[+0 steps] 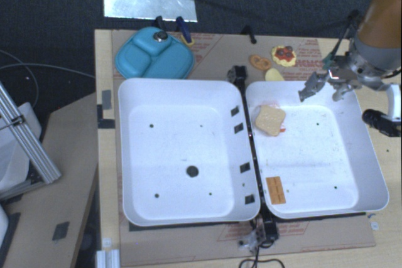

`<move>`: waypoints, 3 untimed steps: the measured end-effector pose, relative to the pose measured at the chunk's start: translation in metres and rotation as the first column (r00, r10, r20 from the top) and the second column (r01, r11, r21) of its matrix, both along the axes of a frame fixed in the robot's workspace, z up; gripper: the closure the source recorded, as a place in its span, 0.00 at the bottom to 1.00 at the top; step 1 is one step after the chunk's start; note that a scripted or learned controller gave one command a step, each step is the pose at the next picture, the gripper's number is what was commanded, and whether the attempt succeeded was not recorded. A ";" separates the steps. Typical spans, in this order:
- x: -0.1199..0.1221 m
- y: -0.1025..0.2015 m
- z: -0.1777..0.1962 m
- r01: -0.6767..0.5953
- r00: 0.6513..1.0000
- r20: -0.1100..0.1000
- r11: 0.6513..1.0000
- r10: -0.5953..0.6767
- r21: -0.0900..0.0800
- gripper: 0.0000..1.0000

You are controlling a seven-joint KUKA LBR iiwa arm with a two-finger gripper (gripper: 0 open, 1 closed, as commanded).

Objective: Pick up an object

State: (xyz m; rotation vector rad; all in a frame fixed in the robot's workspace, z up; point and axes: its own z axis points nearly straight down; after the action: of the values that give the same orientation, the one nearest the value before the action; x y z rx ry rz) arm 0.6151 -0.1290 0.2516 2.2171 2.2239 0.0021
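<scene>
A tan slice of toy bread [270, 120] lies in the upper left corner of the right bin [352, 154], with a bit of red showing under its edge. An orange rectangular piece [275, 190] rests near that bin's front left. A small dark round object [192, 171] sits in the left bin [144, 135]. My gripper [323, 89] hangs above the right bin's back rim, right of the bread and apart from it. Its two fingers are spread with nothing between them.
Behind the bins on the bench lie a blue compartment plate [155, 56], a small pizza-like toy [284, 55], a brown cookie-shaped piece [259, 62] and a yellow piece [274, 75]. A black divider with clips [246, 135] runs between the bins.
</scene>
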 end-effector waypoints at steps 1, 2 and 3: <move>-0.055 0.092 -0.071 -0.008 1.000 -0.011 1.000 0.008 0.006 0.00; -0.071 0.164 -0.067 -0.008 1.000 -0.003 1.000 0.008 0.004 0.00; -0.131 0.272 -0.033 -0.013 1.000 -0.001 1.000 0.013 0.006 0.00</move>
State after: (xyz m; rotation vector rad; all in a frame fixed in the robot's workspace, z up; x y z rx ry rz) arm 0.4844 0.1432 0.2190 2.2063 2.2415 0.0083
